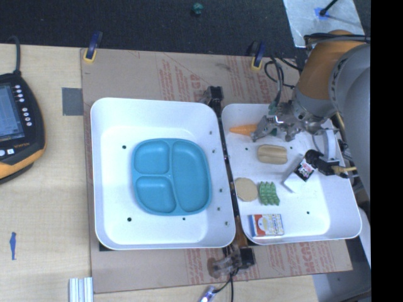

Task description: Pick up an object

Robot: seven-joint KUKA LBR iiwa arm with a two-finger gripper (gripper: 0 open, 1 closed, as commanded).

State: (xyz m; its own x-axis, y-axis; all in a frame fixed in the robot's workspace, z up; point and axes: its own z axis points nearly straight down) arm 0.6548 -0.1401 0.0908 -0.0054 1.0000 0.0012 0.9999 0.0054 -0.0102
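My gripper point(275, 131) hangs over the far part of the right bin point(340, 222), open, with nothing between its fingers. An orange carrot point(242, 129) lies just left of it, and a tan bread-like piece point(272, 154) lies just in front of it. Nearer the front are a round tan cookie point(245, 189), a green knobbly piece point(269, 193) and a small printed box point(267, 224). A small black, red and white item point(303, 170) lies to the right of the bread piece.
The left bin point(107, 137) holds a blue divided plate point(171, 176). A black and orange handheld pendant point(16, 128) lies on the bench at the far left. The grey arm with its orange band point(327, 61) reaches in from the right over the right bin's far corner.
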